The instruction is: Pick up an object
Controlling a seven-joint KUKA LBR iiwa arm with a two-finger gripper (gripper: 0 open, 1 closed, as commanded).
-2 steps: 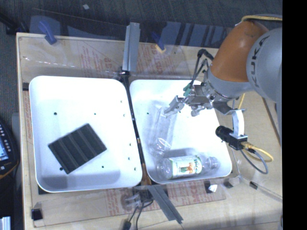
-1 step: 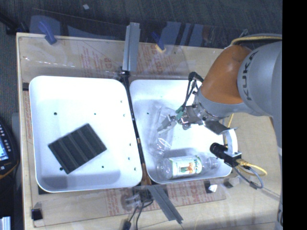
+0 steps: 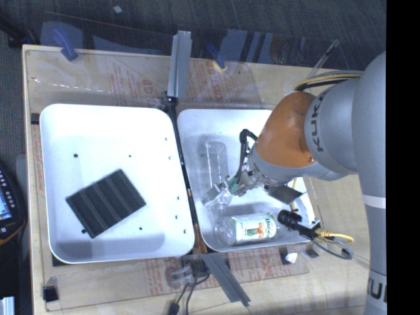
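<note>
Pincer (image 3: 231, 186), mostly hidden under the arm (image 3: 308, 136), grip unclear, above right bin (image 3: 194, 136).

A pale wooden desk (image 3: 98, 77) with faint red lettering under a clear sheet stands on dark carpeted floor (image 3: 197, 5), evenly lit from above, a grey metal bar (image 3: 178, 64) lying across its far side.

Two bins (image 3: 105, 120) (image 3: 197, 126), one ribbed pad (image 3: 105, 202) (black), one bottle (image 3: 252, 230).

Glossy white plastic bins (image 3: 105, 120), matt ribbed black panel (image 3: 105, 203) — clear shiny plastic bottle (image 3: 252, 229)
</note>
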